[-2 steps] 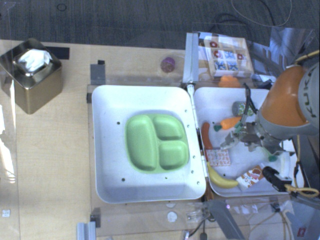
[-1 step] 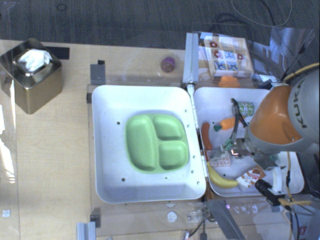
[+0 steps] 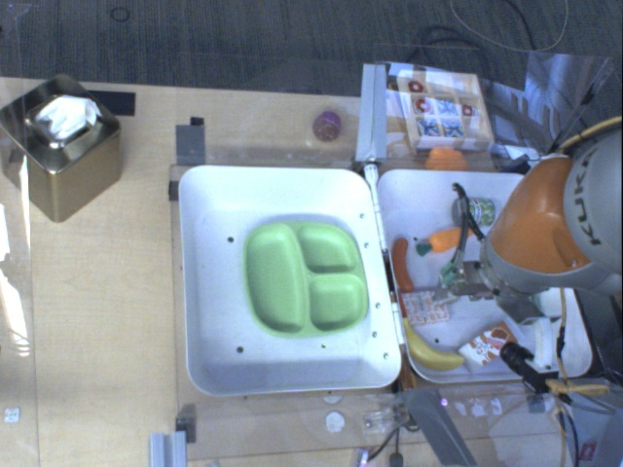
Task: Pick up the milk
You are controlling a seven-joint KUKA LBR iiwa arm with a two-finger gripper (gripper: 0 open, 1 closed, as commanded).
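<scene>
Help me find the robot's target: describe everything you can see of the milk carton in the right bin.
The milk carton is a small box, white with brown and orange-red print, seemingly cardboard. It lies tipped on its side near the front edge of the right bin, not upright. Its left end sits right by the tip of the banana; whether they touch is unclear. The arm hangs above and behind it, and the gripper is set apart from it, over the printed packet.

A rounded grey arm housing (image 3: 594,212) is seen, ringed by a broad glossy orange band (image 3: 531,217). Part of a dark lettered marking is shown on the grey shell. Below the band a grey metal wrist section (image 3: 487,278) is fitted, and thin dark cables (image 3: 469,224) are routed alongside it.
</scene>
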